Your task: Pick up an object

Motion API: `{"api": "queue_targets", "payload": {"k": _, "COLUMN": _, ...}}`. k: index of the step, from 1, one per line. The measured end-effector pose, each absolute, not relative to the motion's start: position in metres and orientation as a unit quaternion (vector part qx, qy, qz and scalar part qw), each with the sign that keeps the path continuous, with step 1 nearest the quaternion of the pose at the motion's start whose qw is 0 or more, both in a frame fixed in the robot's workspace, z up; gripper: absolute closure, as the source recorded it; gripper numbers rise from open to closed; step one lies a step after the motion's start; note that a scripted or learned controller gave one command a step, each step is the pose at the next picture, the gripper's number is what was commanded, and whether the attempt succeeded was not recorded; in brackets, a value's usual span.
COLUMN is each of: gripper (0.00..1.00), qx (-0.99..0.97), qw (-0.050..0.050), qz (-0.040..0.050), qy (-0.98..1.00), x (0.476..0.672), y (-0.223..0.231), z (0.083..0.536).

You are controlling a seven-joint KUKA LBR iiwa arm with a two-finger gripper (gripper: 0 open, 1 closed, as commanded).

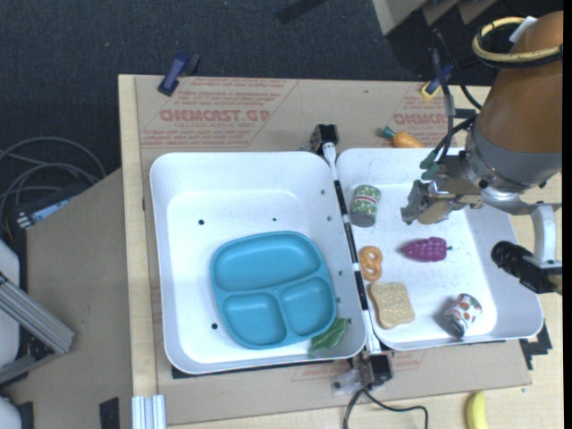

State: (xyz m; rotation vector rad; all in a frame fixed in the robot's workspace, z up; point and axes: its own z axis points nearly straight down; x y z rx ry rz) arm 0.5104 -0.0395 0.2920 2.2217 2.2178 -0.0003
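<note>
I see the gripper (423, 206) right of frame centre, just above the purple grapes (424, 249); grip state unreadable, nothing visibly held.

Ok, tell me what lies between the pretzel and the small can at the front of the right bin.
In the camera view, the slice of bread lies between the pretzel and the small can, on the right bin's floor, just below the pretzel.

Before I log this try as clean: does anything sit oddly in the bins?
Yes. A green leafy piece hangs over the left bin's front rim beside the blue tray. A small can lies tipped in the right bin.
</note>
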Motion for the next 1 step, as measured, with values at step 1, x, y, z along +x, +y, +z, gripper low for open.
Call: {"api": "queue_targets", "payload": {"k": 1, "gripper": 1.00, "qx": 0.707, "qw": -0.001, "qz": -0.0006, "qy": 0.707, "x": 0.5093, "y": -0.0202, "z": 0.2374}}
